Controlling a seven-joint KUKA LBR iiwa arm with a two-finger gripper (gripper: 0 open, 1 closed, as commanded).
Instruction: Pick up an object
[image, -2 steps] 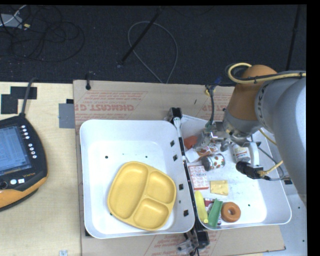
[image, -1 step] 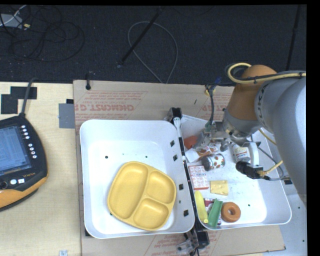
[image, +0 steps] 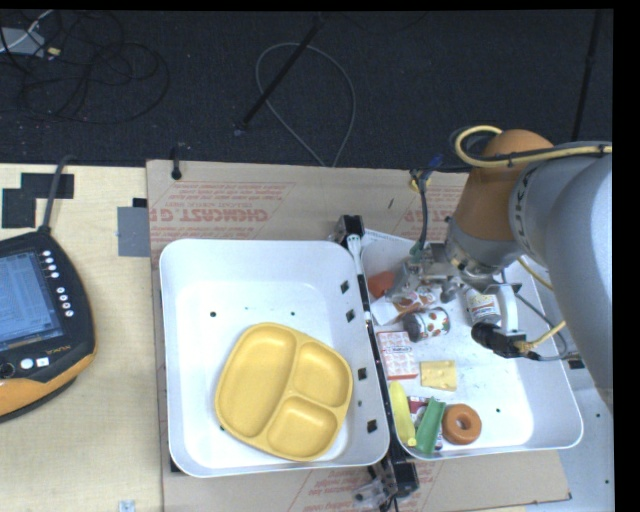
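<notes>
presently, item: grey arm with orange band, reaching in from the right, its gripper lowered into the far part of the right bin. step in hand, by judgement: the descent onto a target, the grasp itself not confirmed. jaws: hidden among wrist hardware and clutter; cannot tell whether released or clenched, and nothing is seen held.

contents, right bin:
- small mug with red spots, just near of the gripper, the likeliest target.
- reddish piece at the far left corner.
- printed card against the left wall.
- yellow cheese-like slice, mid bin.
- doughnut, near edge.
- green cylinder and yellow banana-like piece, near left corner, lying side by side.

contents, left bin: yellow divided tray, well apart from the gripper.

off the bins: teach pendant on the bench, far left.

next move, by judgement: settle over one single thing, close squarely upon it, lift straight up clear of the neighbours; crowding here risks a slip or a double catch.
</notes>
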